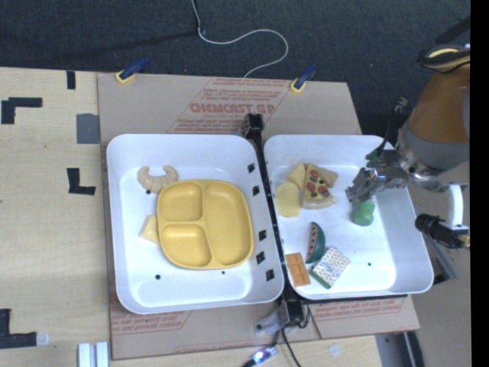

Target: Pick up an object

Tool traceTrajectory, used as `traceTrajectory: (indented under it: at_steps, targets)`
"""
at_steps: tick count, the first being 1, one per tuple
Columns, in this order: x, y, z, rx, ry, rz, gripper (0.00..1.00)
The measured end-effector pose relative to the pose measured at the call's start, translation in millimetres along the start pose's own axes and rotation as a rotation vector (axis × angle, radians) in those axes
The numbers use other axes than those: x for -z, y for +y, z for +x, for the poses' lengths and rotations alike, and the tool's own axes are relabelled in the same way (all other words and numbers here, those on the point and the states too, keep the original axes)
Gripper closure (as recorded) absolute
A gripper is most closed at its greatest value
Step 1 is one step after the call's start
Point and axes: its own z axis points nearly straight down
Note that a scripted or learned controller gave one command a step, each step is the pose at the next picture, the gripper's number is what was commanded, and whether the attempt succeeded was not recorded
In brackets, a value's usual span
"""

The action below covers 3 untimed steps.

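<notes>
target: a small green object [363, 212] lies on the floor of the right bin [390, 277], near its right wall and toward the upper half
claw: the gripper [362, 191] sits directly above the green object, its dark tips at the object's upper edge
key relation: the object lies just below the claw in the view, close enough that they may be touching; it looks roughly round, so no long axis is evident
claw state: cannot tell whether the claw is wide or narrow, as the dark tips merge at this slant, and nothing is clearly seen held
arm pose: the arm [439, 121] reaches in from the right, wrist angled down and leftward over the bin's right side
neighbours: a pizza slice toy [316, 185] and a watermelon slice toy [314, 241] lie to the left, apart from the target
left bin: holds a yellow divided plate [205, 223], well apart from the claw
</notes>
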Motion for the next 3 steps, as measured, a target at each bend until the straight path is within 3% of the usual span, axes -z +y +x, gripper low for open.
traceTrajectory:
  at_steps: [1,3]
  targets:
    - [9.9,29.9,43.3,0.001,0.0,-0.002,1.0]
    - [-7.4,90.9,120.1,0.0,-0.001,-0.001,1.0]
